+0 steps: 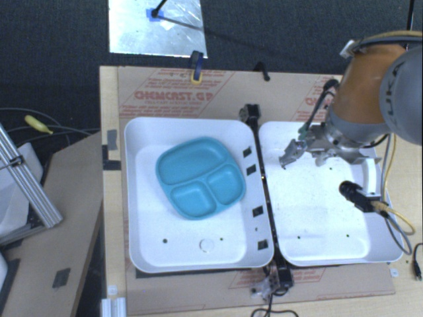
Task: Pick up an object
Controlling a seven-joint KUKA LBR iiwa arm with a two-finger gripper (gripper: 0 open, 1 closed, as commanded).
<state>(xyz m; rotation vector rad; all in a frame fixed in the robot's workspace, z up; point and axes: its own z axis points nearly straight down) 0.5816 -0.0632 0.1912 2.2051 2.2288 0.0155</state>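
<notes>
1 blue divided plate (199, 177) with 3 compartments, lying flat in left bin (142, 197), near its centre. 2 white bins, left and right bin (317, 230), side by side on brown board (178, 94) atop bench; dark carpet beyond. 1 grey arm (373, 91) reaching in from right, gripper (289, 156) low over right bin's upper left; finger state cannot be told.

Even, fairly bright overhead light, with a cool bluish cast. The two white bins (198, 243) come close to washing out. Glare streaks the shiny metal sheet (157, 18) at upper left. Shadows are soft and faint. Overall sharpness is modest, with fine detail slightly blurred.
</notes>
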